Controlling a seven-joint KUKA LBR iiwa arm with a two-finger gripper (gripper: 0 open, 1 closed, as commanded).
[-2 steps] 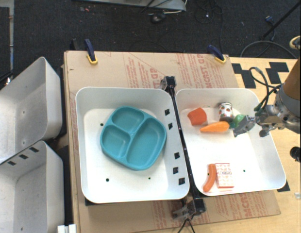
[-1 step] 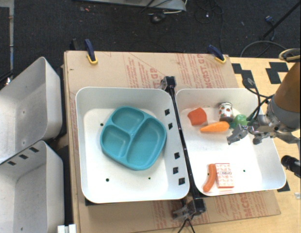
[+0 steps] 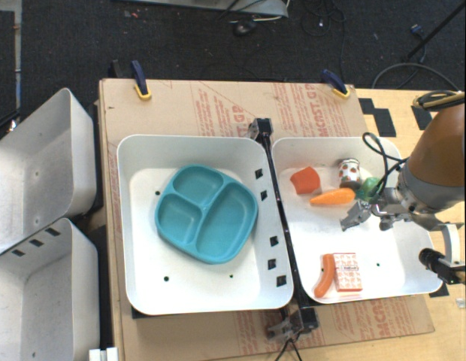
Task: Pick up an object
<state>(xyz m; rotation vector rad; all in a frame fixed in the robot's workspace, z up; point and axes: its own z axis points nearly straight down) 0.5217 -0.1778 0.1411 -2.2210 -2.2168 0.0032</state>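
pincer [image 3: 358, 216] low in right bin [image 3: 413, 277], just below the carrot [image 3: 332, 197]; can't tell whether it's spread or pinched, nothing visibly held

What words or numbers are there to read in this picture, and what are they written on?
Red printing on the cardboard sheet under the bins: upside down and faint, too blurred to read for sure.
More red printing on the cardboard's front edge: also too blurred to read.
The small orange and white box in the right bin: its printing is too small to read.
The little round object with a picture on it: no letters can be made out.
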